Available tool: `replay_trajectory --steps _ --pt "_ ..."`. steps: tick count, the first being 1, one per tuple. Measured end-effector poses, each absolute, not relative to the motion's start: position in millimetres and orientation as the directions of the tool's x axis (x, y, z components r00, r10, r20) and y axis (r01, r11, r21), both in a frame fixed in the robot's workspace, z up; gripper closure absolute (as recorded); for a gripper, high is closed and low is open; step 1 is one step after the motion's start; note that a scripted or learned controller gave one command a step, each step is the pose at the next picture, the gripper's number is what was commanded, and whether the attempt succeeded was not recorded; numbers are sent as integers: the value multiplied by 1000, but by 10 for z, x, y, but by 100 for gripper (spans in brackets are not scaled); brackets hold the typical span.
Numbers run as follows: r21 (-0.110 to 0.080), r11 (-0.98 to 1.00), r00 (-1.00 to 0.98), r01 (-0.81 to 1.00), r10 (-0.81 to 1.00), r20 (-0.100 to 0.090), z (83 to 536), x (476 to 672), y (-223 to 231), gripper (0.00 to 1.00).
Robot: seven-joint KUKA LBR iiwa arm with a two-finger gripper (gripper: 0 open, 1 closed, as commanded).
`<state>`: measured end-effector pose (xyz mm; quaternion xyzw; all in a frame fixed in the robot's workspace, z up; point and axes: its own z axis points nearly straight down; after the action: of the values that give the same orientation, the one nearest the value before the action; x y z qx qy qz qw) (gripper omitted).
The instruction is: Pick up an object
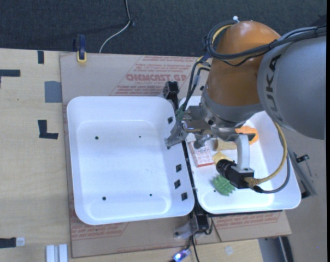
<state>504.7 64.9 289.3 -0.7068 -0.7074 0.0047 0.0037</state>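
The arm's orange and grey wrist (239,70) hangs over the right bin (274,201), hiding most of its far half. My gripper (200,141) points down at the bin's left side, just above a small red and white card (202,157). A green bumpy object (224,185) lies nearer the front of that bin. An orange piece (248,131) peeks out from under the wrist, with a pale yellow item (226,145) beside it. Whether anything is held is hidden by the wrist.
The left bin (121,157) sits beside the right one, their rims meeting under the gripper. A black connector and yellow cable (239,174) dangle from the wrist over the right bin. Both bins rest on a cardboard sheet (148,75).
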Motion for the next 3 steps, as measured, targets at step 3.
replay_trajectory --steps 3 --pt "-16 -3 3 1000 1000 -4 3633 4881 704 100"
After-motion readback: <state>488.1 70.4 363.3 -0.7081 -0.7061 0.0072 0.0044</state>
